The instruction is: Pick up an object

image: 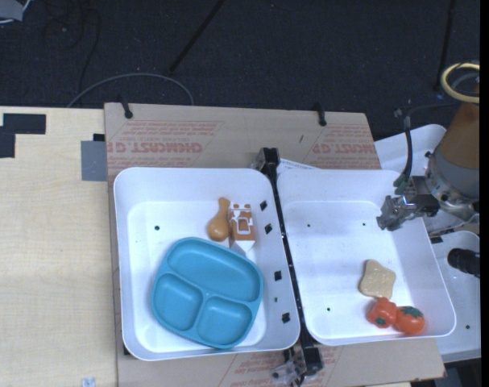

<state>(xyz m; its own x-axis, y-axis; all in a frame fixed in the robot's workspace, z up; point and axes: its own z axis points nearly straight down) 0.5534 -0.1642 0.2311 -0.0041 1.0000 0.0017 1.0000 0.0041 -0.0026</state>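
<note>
Here the claw (391,214) hangs at the right bin's (333,216) far right rim, at the end of the arm (457,160) that comes in from the right; its tip is a small dark metallic cluster, too small to read, so whether it is spread or pressed together I cannot tell, and nothing shows between its tips. The nearest candidates lie in that same bin, toward the camera and slightly left of the claw: a tan bread slice (377,279) lies flat on the bin floor, and just beyond it, in the near right corner, an orange tomato toy (397,316), two round lobes side by side, its long axis running roughly left to right along the near wall. Bread and tomato are close together, perhaps touching at one edge. So the coming move, as I judge it, is a short travel toward the camera and down — the bread is the nearer target, well apart from the walls, while the tomato sits close to the corner and leaves less room. The left bin (139,216) holds a blue plate (205,291), a drumstick (219,221) and a small orange-and-white toy (242,220) — all across the divider, much farther off.
</note>
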